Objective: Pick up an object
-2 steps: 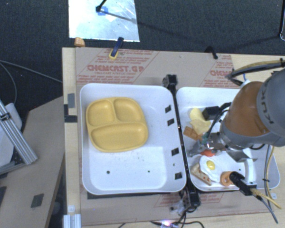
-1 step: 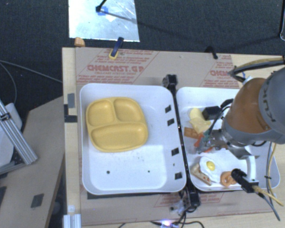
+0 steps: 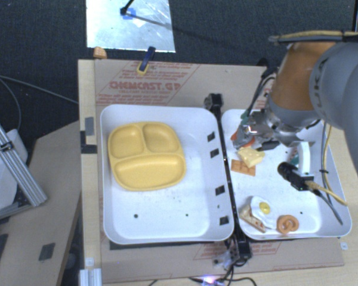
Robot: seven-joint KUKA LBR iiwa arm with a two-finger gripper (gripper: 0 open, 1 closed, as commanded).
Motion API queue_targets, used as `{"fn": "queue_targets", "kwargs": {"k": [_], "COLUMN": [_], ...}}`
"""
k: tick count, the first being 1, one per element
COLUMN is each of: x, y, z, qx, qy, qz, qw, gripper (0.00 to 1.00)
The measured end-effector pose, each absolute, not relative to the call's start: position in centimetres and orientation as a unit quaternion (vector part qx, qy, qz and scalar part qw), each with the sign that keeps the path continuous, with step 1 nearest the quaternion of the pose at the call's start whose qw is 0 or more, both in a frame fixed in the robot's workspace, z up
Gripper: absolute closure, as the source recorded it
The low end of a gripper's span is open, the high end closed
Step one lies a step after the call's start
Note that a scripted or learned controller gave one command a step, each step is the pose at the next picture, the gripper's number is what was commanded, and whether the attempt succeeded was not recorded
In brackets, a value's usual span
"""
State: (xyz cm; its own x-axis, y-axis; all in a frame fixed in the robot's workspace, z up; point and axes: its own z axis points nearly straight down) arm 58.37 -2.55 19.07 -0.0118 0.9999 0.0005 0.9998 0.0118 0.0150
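Arm bent low — fingers over cheese.

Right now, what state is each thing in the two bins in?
Yellow tray: lying flat in the left bin, compartments bare.
Cheese: resting on a cracker, right bin.
Fried egg: flat.
Pretzel: flat, beside the egg.
Gripper: low over the cheese.

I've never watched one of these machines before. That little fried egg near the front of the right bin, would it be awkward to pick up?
Probably a bit. The fried egg looks thin and lies flat, so there's little edge to pinch. It seems a small toy, likely light and stiff rather than floppy. It partly rests on a toast-like piece, so a push might shift both; being flat, it shouldn't roll.
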Motion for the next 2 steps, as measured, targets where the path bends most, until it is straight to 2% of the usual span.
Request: {"fn": "queue_targets", "kwargs": {"k": [1, 2], "x": [54.5, 53.4], "y": [4.2, 4.5], "z": [26.1, 24.7], "qx": [0.704, 0.705], "qy": [0.71, 0.709], "qz": [0.0025, 0.0006], "qw": [0.001, 0.0], "gripper": [1.0, 1.0]}}
